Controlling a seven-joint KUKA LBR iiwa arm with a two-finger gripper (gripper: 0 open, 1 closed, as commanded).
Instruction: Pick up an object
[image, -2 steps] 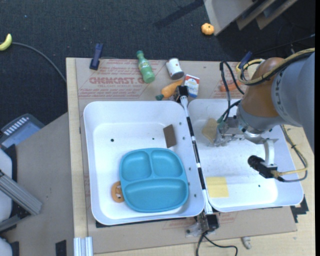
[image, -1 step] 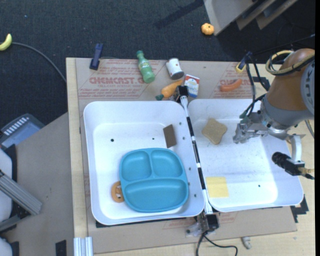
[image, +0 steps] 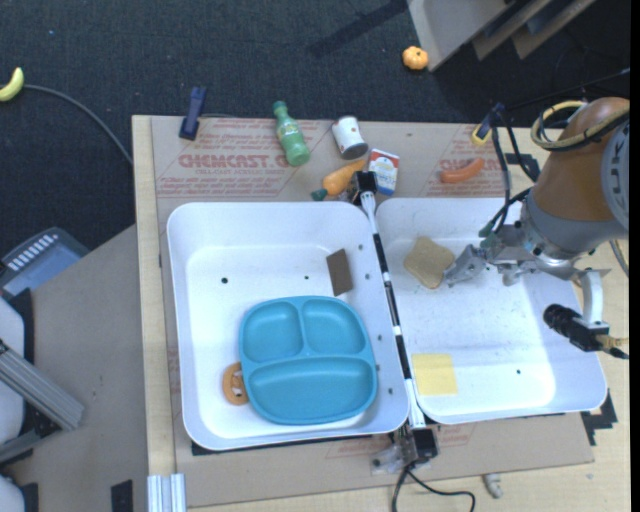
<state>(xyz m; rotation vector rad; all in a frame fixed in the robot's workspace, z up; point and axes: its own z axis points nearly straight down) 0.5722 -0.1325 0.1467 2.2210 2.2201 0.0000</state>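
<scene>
The arm (image: 580, 190) is reaching in from the right and is hanging over the right bin (image: 560, 395). Its gripper (image: 462, 270) is pointing to the left, low over the far part of this bin, just beside the bread (image: 428, 260). The fingers are looking slightly parted, and nothing is sitting between them; the tips are close to the right edge of the bread, but I cannot tell if they are touching it.

The bread, a tan slice, is lying flat in the far left part of the right bin. A yellow sponge (image: 435, 374) is lying in the near left part of the same bin, well apart from the bread.

In the left bin (image: 200, 300) a blue plate (image: 307, 357) with three compartments is sitting in the near half. A small pretzel (image: 234, 384) is lying just beside its left near edge, partly under it. A brown block (image: 340, 271) is lying behind the plate, near the wall between the bins.

On the board (image: 230, 155) behind the bins several things are lying: a green bottle (image: 291, 134), a white can (image: 349, 137), a carrot (image: 340, 179), a small box (image: 383, 171), a sausage (image: 463, 172) and a blue clip (image: 192, 111). On the dark floor farther away an orange ball (image: 415, 58) is lying, and a banana (image: 10, 84) is lying at the left edge.
</scene>
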